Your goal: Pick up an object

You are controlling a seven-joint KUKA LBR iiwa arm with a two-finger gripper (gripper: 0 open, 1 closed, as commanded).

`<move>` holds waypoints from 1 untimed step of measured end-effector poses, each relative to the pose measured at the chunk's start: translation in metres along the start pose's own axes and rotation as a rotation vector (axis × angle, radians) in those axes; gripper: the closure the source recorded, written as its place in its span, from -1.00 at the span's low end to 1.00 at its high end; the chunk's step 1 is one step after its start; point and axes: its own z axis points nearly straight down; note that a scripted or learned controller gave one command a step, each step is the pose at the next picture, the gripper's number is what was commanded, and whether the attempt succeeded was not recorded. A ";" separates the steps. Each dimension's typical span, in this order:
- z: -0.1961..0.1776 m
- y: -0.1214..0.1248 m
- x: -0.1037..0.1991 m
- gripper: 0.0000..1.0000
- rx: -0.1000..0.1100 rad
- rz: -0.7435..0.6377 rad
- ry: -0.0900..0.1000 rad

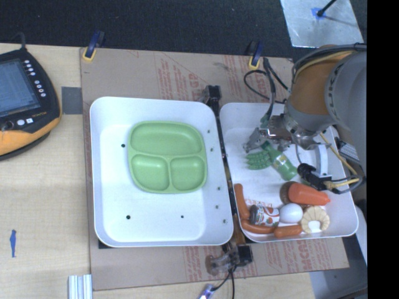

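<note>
Camera view: bench seen from above, two white bins side by side.
Right bin (349, 229): toys heaped toward five o'clock, a carrot (305, 195), a white egg (290, 213), a sausage (274, 232).
Left bin (106, 167): a green divided plate (167, 156) at its centre.
Gripper (260, 137): down at ten o'clock in the right bin, just above a green toy (257, 161); whether the pincer is wide, narrow or holding anything, I cannot tell.
Green toy: looks like light, stiff plastic with a knobbly surface, so unlikely to slip.
Hold: I would pinch it across its narrow middle.
Risk: the small green bottle (283, 166) touching it may get nudged.
</note>
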 end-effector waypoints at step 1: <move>-0.010 0.000 -0.002 1.00 0.002 -0.002 -0.001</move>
